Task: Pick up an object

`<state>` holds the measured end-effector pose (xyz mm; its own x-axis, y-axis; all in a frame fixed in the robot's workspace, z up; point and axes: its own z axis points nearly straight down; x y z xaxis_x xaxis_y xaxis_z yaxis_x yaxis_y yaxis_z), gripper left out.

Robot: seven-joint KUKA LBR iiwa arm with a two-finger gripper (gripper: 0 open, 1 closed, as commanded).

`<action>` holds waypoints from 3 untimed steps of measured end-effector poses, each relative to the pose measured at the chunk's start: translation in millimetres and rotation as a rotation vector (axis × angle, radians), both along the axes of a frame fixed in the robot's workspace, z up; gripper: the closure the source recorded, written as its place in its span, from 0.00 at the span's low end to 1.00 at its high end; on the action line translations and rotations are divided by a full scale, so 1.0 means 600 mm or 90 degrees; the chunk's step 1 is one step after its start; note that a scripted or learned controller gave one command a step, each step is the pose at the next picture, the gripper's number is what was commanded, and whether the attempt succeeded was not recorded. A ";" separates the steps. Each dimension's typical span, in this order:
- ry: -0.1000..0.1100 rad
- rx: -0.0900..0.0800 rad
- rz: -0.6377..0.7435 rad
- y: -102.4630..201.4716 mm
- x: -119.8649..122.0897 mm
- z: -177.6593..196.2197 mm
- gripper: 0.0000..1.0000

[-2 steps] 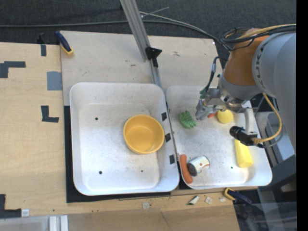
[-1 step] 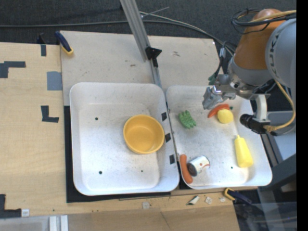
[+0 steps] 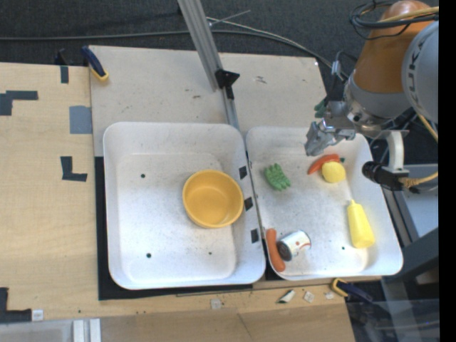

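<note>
Bench item 1: left shallow white plastic bin (image 3: pixel 128 191), holding one round yellow plastic bowl (image 3: pixel 212 199), upright, right of the bin's centre.

Item 2: right shallow white plastic bin (image 3: pixel 313 205), touching the left bin along its side. Contents: a small green ridged toy (image 3: pixel 278 177) near the upper left; a small yellow rounded toy with a red-orange piece (image 3: pixel 330 169) at the upper right; a long yellow corn-shaped toy (image 3: pixel 360 224) along the right wall; a white and dark cylindrical object (image 3: pixel 293 243) near the front; an orange carrot-shaped toy (image 3: pixel 274 250) just beside it, against the left wall.

Item 3: metal two-finger gripper (image 3: pixel 318 142) on the grey and orange arm (image 3: pixel 392 55), positioned over the right bin's upper right, just above the yellow rounded toy. Finger spread: cannot tell; nothing is seen between them.
</note>
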<state>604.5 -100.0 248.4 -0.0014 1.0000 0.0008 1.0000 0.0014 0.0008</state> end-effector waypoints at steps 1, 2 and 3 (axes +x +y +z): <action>0.004 0.000 0.002 0.086 -0.018 -0.027 1.00; 0.003 0.001 0.004 0.179 -0.027 -0.015 1.00; 0.006 0.000 0.004 0.281 -0.058 -0.019 1.00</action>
